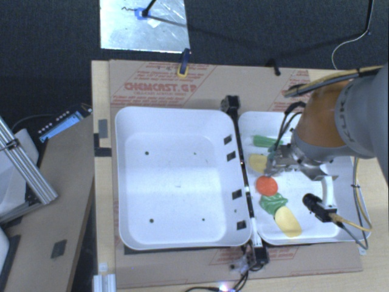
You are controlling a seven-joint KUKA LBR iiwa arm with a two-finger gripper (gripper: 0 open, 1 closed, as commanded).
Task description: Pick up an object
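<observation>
Hand (pixel 276 163) is low inside the right bin (pixel 258 123), over its left half, with the grey arm (pixel 358 117) and its orange band (pixel 319 120) behind it to view-right. Can't tell from this angle whether the hand is spread or pressed together, and I can't see anything pinched in it. Candidate objects are all in the same bin and cluster on the hand's view-left and near side. The pale yellow piece (pixel 258 163) is just beside the hand on its view-left, about level with it; it's a soft-edged block, light and matte, and contact is unclear. The orange ball (pixel 266 185) is just below the hand toward the near rim, round and red-orange, the closest after the yellow piece. The green stick (pixel 264 142) lies above the hand toward the far rim, elongated and lying flat. The green leafy lump (pixel 271 202) sits beyond the ball on the near side, touching or nearly touching it. The yellow lemon shape (pixel 289 222) is farthest from the hand, near the bin's near rim, oval and bright yellow, against the green lump. The left bin (pixel 176 175) sits well off to the hand's view-left on the same surface (pixel 164 87).
</observation>
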